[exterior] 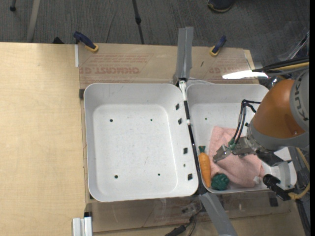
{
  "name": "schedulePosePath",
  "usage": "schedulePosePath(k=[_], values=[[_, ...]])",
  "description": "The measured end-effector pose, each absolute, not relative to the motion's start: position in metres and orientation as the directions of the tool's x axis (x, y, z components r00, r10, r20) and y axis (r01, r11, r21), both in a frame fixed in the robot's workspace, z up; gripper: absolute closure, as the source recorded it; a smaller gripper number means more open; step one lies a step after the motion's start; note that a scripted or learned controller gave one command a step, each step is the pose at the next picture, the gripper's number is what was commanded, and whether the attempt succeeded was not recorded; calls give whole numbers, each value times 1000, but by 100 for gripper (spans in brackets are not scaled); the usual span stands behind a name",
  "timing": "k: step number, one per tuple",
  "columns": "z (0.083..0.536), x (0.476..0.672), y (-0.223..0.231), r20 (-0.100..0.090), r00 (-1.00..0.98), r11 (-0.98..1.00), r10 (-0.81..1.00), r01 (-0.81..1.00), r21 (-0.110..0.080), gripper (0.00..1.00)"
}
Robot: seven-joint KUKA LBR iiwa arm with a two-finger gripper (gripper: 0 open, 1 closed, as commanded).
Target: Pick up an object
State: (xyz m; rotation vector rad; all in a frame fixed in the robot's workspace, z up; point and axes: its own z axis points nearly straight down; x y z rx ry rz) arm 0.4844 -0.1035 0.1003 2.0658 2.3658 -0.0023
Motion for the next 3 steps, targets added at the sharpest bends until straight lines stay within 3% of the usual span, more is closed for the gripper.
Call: schedulePosePath(k=[1,2,3], values=[[91,478,-101,0,178,-178,984,984,-1,0],[91,523,-95,-2,148,-148,989,989,-1,0],[91,477,-104,-1,84,-84,996,996,-1,0]])
